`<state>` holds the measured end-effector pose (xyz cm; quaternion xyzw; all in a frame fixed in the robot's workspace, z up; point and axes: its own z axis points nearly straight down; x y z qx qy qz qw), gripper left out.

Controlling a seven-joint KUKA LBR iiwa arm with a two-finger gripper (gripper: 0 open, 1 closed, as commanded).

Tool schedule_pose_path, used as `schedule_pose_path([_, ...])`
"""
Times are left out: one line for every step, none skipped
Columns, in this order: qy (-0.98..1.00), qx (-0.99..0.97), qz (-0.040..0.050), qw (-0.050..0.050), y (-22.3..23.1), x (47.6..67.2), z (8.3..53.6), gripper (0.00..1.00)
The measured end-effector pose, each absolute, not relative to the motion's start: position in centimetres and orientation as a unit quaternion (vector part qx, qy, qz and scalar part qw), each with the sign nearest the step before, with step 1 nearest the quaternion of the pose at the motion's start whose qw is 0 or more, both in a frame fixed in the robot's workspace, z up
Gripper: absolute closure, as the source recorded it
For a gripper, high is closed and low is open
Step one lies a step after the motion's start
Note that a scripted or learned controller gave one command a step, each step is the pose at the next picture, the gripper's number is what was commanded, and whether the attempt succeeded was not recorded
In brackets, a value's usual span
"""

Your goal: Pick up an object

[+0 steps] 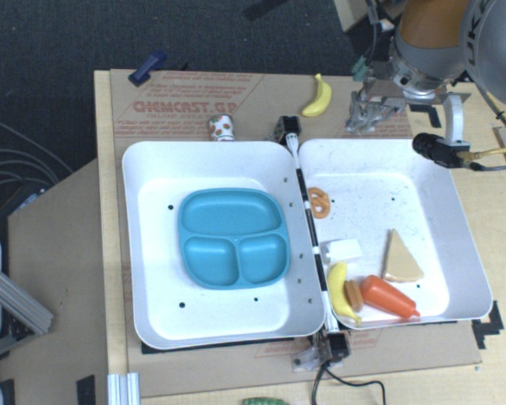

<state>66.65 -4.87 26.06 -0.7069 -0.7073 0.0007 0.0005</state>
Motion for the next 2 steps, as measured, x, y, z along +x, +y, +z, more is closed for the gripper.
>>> schedule_pose_path([-0.707, -0.707, 0.0005, 0.001, -1.94, 66.24, 25.71, 1.0])
schedule_pose_path([-0.707, -0.707, 0.0008, 0.001, -1.97, 66.24, 25.71, 0.0])
